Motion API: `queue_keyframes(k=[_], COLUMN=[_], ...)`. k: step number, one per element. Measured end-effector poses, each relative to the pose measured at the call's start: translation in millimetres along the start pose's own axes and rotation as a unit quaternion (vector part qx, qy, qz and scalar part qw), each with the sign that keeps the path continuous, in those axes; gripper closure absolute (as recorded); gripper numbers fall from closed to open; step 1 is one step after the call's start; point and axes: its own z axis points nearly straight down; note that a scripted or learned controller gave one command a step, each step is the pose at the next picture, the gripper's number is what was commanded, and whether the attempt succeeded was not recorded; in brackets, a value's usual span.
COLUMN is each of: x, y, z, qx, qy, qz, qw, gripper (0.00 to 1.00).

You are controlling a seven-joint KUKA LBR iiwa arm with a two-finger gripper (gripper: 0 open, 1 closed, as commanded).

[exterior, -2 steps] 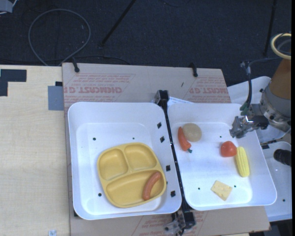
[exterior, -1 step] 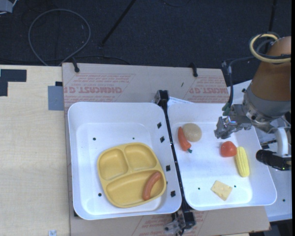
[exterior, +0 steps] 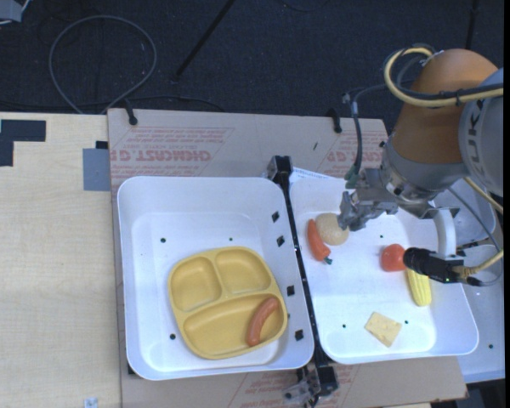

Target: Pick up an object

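One grey-and-orange KUKA arm's two-finger gripper (exterior: 350, 218) hangs over the right white bin (exterior: 357, 347), touching or just above a pale round onion-like toy (exterior: 330, 229) beside an orange carrot-shaped toy (exterior: 318, 240). Whether it grips anything cannot be told. A clean pick likely means centring on the pale toy, clear of its neighbour.

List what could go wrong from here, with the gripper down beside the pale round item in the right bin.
1. The gripper sits at the edge of the pale round potato-like piece, so it may roll away.
2. The orange carrot-shaped piece touches that piece and could be nudged or grabbed along.
3. Both lie near the black divider, leaving little room.
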Motion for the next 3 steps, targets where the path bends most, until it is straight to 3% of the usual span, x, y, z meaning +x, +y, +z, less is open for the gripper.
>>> queue_keyframes(k=[3], x=[138], y=[36], z=[22], qx=[0.0], qy=[0.0], qz=[0.0], qw=[1.0], gripper=[1.0])
